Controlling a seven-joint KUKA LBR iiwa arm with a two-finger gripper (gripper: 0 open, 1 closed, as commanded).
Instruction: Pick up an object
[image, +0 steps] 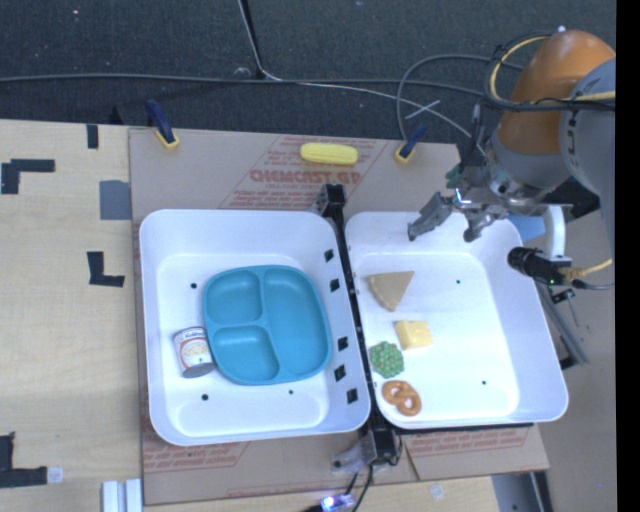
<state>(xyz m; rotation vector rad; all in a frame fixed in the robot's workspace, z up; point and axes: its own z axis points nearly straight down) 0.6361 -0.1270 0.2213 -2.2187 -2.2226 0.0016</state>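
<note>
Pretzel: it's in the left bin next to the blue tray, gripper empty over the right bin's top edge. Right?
Not quite. The camera view shows the pretzel in the right bin, below the broccoli. The blue tray sits in the left bin. The gripper is empty over the right bin's top edge.

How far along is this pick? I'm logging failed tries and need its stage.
Done: nothing lifted yet. The wedge, yellow cube, green piece and pretzel all lie in the right bin. In hand: the gripper hangs open above that bin's far edge, with nothing between its fingers. Left: choose a piece, descend, close and lift.
</note>
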